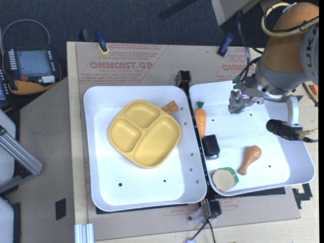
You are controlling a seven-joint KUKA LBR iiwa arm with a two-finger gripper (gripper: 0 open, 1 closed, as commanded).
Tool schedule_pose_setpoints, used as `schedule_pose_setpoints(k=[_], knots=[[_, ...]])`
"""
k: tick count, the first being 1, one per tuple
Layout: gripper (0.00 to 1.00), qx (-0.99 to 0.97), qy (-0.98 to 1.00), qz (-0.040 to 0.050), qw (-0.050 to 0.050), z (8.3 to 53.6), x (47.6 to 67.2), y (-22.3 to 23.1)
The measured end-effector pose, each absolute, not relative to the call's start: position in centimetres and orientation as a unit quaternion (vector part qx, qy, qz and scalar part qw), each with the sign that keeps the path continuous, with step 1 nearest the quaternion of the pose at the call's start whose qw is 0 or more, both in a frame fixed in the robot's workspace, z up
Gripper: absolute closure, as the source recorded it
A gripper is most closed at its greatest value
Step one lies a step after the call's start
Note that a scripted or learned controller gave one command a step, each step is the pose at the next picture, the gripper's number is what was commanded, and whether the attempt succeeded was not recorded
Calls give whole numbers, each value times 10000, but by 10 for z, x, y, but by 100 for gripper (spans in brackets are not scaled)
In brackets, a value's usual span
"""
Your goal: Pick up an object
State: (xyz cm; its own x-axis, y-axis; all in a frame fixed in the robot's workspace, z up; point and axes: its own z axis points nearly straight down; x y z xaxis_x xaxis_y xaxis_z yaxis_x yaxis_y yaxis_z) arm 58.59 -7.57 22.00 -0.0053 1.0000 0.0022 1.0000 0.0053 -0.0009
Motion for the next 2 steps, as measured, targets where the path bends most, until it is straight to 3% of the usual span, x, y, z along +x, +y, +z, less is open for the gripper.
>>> schedule_pose_setpoints(k=[1, 2], knots=[[100, -7047, -7096, -5, 18, 221, 587, -13], [100, -7049, -7093, -11, 3, 213, 601, 42]])
